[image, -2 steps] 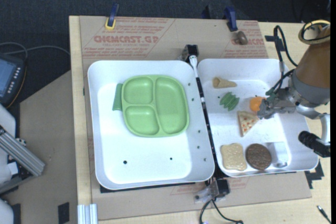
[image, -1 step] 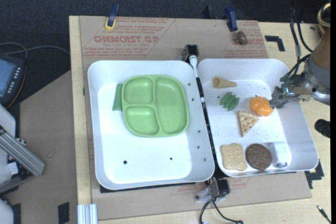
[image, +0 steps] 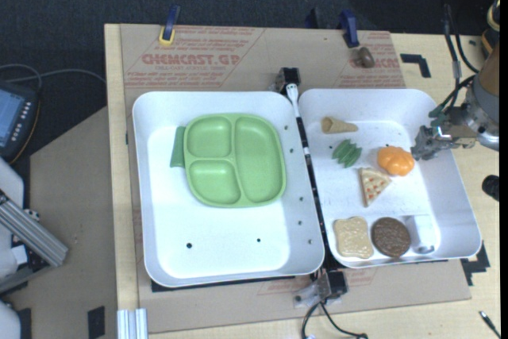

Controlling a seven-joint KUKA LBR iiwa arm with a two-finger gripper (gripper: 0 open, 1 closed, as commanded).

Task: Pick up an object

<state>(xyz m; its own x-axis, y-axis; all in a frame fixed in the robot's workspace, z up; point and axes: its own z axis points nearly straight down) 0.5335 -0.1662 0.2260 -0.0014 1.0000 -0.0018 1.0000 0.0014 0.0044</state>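
Camera view: gripper (image: pixel 423 142) beside toy orange (image: pixel 395 160) in right bin (image: pixel 452 202), approach step. Jaw state unclear. Next: centre over orange, descend.

The gripper (image: pixel 427 140) hangs over the right bin's (image: pixel 452 194) right side, just right of an orange fruit (image: pixel 395 161). That bin also holds a cone (image: pixel 339 125), a green piece (image: pixel 347 152), a pizza slice (image: pixel 372 185), a toast slice (image: pixel 352 238) and a brown cookie (image: pixel 391 236). A green divided plate (image: pixel 234 159) lies in the left bin (image: pixel 230 258).
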